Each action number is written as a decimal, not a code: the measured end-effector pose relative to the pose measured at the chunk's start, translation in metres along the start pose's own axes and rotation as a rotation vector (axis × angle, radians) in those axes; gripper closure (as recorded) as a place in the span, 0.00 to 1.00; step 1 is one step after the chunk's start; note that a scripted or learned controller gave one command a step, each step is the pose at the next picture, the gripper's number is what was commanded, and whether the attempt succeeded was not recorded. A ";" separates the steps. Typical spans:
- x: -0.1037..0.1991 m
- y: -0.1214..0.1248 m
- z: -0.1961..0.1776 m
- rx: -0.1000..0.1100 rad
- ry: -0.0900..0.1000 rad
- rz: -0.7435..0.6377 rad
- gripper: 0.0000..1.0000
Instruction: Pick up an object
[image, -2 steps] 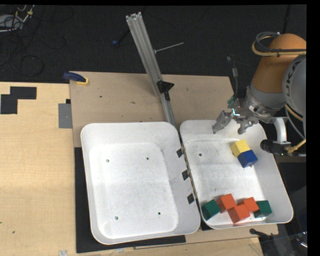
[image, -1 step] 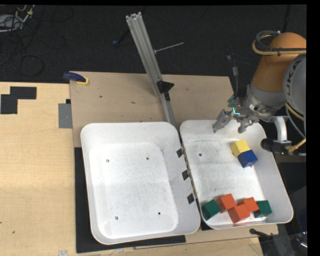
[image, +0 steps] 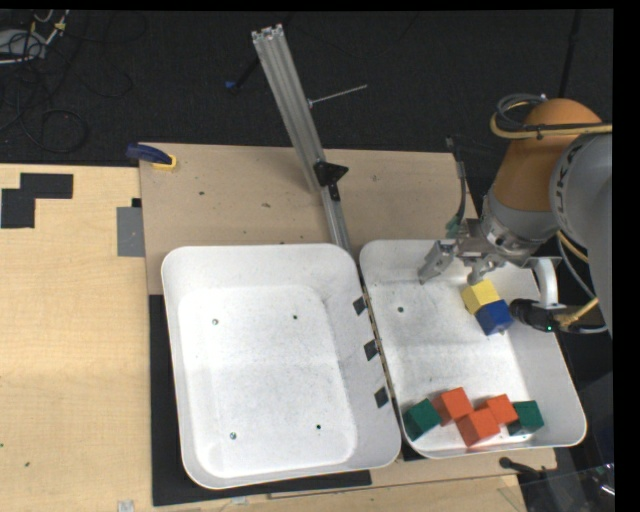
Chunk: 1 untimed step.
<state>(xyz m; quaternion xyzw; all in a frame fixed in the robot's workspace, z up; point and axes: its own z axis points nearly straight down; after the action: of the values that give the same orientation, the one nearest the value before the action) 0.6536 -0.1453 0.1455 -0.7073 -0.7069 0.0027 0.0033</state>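
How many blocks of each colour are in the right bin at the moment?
Yellow block: 1
Blue block: 1
Orange blocks: 3, bunched together, so the count is approximate
Green blocks: 2
Total: 7, all in the right bin

arm (image: 590, 190): grey shell | orange wrist band | black-yellow cables | tool (image: 462, 258): silver metal

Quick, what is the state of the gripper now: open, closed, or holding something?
Gripper: open, fingers spread, holding nothing, above the far end of the right bin, up and left of the yellow block.
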 end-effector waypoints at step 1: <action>0.001 -0.001 0.055 0.000 0.001 0.000 0.00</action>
<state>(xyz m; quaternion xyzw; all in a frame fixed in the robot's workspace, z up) 0.6518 -0.1440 0.0909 -0.7071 -0.7071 0.0027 0.0037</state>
